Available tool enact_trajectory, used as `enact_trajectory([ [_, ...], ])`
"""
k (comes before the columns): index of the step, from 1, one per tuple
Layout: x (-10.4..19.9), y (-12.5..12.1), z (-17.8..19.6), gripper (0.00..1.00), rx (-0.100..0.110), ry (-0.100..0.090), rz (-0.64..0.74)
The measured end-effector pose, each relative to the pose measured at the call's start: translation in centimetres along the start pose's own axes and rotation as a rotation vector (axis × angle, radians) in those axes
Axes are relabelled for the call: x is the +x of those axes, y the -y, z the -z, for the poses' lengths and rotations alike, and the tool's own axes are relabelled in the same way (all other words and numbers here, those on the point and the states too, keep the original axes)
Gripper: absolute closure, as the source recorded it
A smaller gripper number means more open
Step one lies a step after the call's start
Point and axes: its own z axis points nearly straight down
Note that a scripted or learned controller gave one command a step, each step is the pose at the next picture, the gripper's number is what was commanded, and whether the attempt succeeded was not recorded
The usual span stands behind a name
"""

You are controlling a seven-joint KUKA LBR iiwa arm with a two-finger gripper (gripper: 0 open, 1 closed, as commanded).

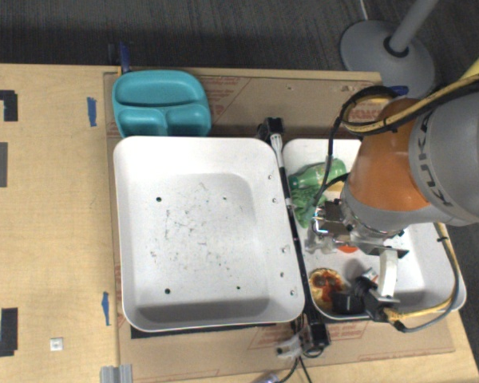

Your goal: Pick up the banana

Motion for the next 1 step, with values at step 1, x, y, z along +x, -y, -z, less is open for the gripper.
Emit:
enact_trajectory([
  [1,0.03,-0.10,1.04,1.00,-0.002,0.000,0.001],
])
